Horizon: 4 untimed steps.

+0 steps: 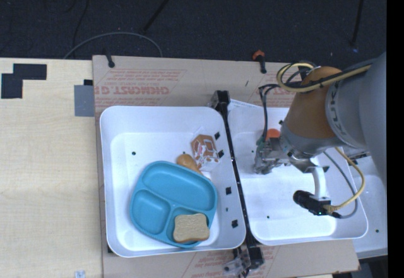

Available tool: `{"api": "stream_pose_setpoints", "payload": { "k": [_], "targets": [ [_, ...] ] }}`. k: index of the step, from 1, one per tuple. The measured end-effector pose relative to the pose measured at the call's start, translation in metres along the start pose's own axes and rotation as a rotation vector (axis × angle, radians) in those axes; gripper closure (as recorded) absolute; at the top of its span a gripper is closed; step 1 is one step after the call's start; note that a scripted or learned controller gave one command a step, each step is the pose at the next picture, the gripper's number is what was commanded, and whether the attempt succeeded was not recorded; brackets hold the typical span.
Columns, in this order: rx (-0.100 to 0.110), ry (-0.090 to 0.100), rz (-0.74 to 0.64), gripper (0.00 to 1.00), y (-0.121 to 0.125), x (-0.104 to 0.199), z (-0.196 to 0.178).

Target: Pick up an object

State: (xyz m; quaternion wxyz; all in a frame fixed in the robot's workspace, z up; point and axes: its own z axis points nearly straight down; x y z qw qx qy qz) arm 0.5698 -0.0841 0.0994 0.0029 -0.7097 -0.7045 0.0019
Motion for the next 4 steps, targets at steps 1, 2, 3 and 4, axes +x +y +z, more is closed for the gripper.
{"api": "stream_pose_setpoints", "payload": {
  "k": [1, 2, 3, 4],
  "targets": [
    [-0.007, -0.001, -0.008, 1.00, 0.006, -0.001, -0.061],
    [-0.009, -0.002, -0.008, 1.00, 0.013, 0.001, -0.120],
    [-0.007, -0.002, -0.008, 1.00, 0.013, 0.000, -0.158],
    [-0.005, -0.001, -0.011, 1.00, 0.023, 0.053, -0.158]
  ]
}}
